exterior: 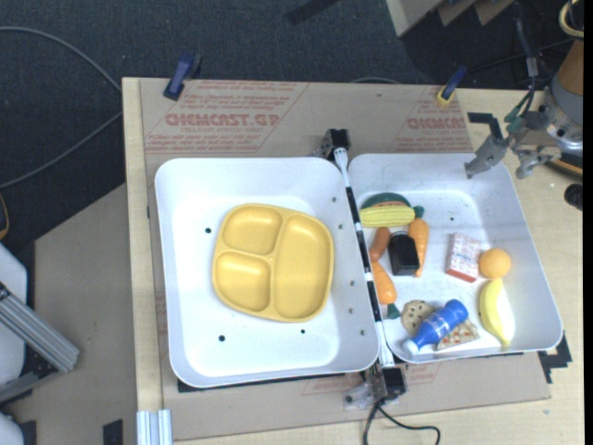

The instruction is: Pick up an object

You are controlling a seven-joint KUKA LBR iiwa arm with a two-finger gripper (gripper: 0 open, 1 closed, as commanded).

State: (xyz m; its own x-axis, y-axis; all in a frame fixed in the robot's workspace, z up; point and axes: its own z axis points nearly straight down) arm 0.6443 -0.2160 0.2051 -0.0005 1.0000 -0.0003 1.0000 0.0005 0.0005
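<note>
Pincer (506, 153): upper right of frame, hovering over the right bin's far corner, two prongs seemingly spread, nothing between them; view poor there, so spread only probably.
Pickable things: all in the right bin (528, 213), centre right of frame — corn cob (386, 215), black block (404, 254), two carrots (420, 240), pink packet (462, 256), orange ball (495, 263), banana (496, 311), blue bottle (440, 324), cookie (413, 313).
Left bin (181, 248): yellow divided plate (273, 260), alone, centre of frame.
Risk, crowding: corn, block and carrots touching or nearly so; likely to nudge a neighbour or close on two at once.
Risk, rolling: ball and bottle round, apt to slip out sideways.
Risk, edges: banana just beside the right wall, bottle near the lower rim; prong could strike the wall there.
Open room: bare floor across the bin's upper right, directly below the pincer; packet and ball stand fairly apart, easiest approach.
</note>
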